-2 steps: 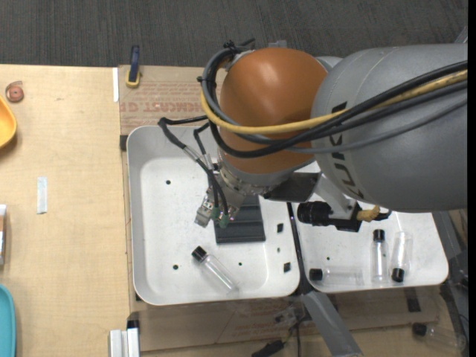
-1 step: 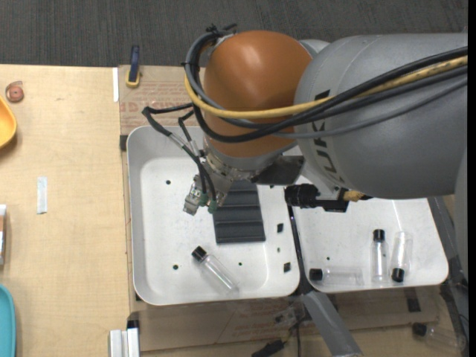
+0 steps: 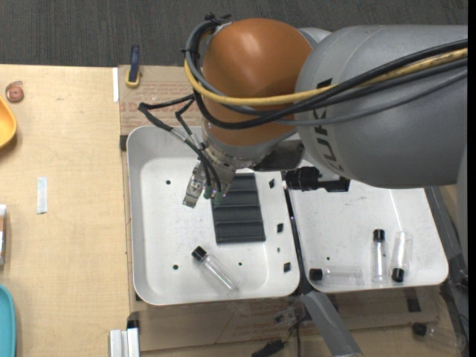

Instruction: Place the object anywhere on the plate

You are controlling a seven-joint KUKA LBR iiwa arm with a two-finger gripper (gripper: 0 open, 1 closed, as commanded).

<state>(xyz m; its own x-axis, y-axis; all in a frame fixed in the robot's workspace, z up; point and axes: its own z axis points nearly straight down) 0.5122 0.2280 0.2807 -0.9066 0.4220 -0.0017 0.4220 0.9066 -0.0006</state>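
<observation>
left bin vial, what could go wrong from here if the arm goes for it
The clear vial lies flat on smooth white bin floor, so it may roll away from a closing gripper. It also rests near the dark ribbed block, which the arm could bump. I see no plate in either bin to receive it.

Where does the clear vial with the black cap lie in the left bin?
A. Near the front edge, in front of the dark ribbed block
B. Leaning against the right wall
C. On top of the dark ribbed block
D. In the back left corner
A: the vial lies flat on the left bin's floor, toward the front, just ahead of the block.
</observation>
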